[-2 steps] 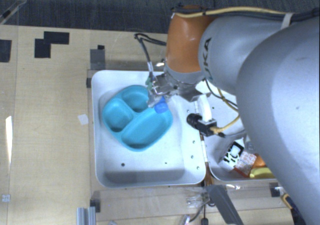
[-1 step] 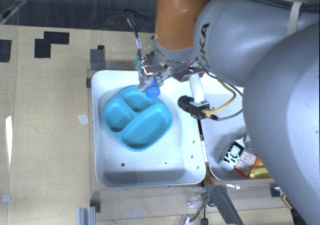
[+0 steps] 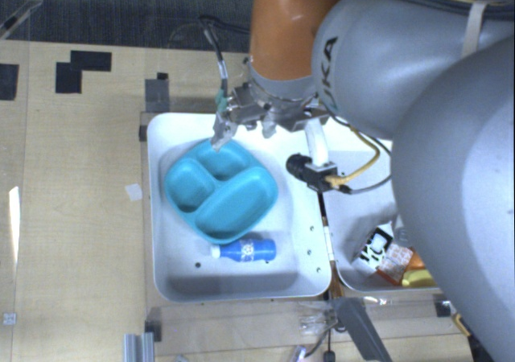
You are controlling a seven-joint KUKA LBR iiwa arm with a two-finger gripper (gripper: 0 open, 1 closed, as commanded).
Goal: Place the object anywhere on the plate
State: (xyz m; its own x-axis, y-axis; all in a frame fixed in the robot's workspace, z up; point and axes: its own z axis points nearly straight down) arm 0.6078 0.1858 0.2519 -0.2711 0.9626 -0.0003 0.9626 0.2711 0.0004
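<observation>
Glossy blue divided plate (image 3: 221, 191), rounded, in left white bin (image 3: 161, 215). Small blue bottle (image 3: 245, 251) lies beside it. Gripper (image 3: 221, 133) over plate's rim; jaws' state unclear.

A blue bottle (image 3: 245, 250) lies just beside the blue plate (image 3: 221, 189).

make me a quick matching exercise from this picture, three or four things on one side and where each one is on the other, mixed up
Things:
1. blue divided plate
2. blue bottle
3. gripper
4. snack packets

Places:
A. in the right bin
B. lying on its side on the left bin's floor, just in front of the plate
C. over the far edge of the plate
D. in the middle of the left bin

Pairs: 1-D, 2-B, 3-C, 4-A
</observation>
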